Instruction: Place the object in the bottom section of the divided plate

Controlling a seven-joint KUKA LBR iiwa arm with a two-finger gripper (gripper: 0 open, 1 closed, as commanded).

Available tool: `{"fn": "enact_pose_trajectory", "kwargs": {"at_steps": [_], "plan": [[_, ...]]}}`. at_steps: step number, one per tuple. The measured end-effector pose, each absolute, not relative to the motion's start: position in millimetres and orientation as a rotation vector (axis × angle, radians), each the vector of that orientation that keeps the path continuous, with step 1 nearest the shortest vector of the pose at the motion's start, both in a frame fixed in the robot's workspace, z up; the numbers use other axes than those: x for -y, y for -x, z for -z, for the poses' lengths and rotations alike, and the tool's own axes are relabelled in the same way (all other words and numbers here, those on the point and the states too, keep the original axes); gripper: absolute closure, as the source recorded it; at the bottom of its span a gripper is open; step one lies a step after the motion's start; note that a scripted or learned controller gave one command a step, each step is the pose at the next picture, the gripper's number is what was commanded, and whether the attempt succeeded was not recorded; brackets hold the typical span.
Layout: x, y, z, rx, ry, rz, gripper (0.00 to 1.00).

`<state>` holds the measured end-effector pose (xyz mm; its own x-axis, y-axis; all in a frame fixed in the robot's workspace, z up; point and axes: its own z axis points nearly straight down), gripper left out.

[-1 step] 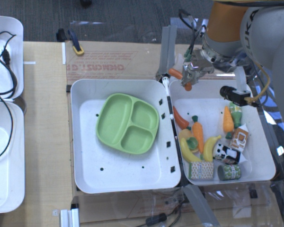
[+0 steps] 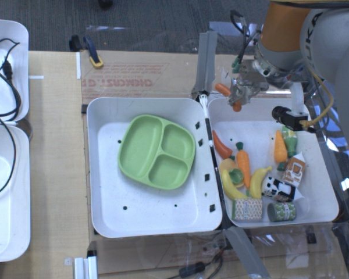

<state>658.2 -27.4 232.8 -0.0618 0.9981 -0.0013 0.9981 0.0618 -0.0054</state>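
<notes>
In the left shallow white bin (image 2: 96, 156): a light-green plastic divided plate (image 2: 123, 156), lying flat near the middle, turned at a slight angle. Three hollows in it: one long along the left side, two smaller on the right, the bottom section (image 2: 170, 171) being the nearer of those two. Nothing in any of the three.

Over the far left corner of the right shallow white bin (image 2: 315, 217): the two-finger gripper (image 2: 238, 96), pointing down, hanging from the grey arm with the orange band (image 2: 291, 16), reaching in from the right. At its tip, a small orange rounded object (image 2: 237, 105), touching or just below the claw, well apart from the plate. Whether the claw is open, closed or clamped on that piece: cannot tell, too small and cluttered there. Just left of the gripper, another small orange-red piece (image 2: 222, 89) by the bin's corner.

Lower in the right bin, a heap of toy food:
- a red pepper-like piece (image 2: 222, 146) against the left wall
- an orange carrot with a green top (image 2: 242, 163)
- two yellow bananas (image 2: 230, 186)
- a second orange carrot (image 2: 280, 147)
- a black-and-white patterned piece (image 2: 277, 188)
- a checked box (image 2: 248, 209) beside a green can (image 2: 282, 211) at the near wall
</notes>
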Motion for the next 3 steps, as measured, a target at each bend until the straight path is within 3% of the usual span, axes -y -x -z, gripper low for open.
{"fn": "enact_pose_trajectory", "kwargs": {"at_steps": [1, 2, 3], "plan": [[-48, -658.2, -187, 2.030, 2.392, -0.013, 1.00], [-47, -658.2, -192, 2.032, 2.387, -0.023, 1.00], [-104, -617.8, -178, 1.997, 2.421, -0.013, 1.00]]}}
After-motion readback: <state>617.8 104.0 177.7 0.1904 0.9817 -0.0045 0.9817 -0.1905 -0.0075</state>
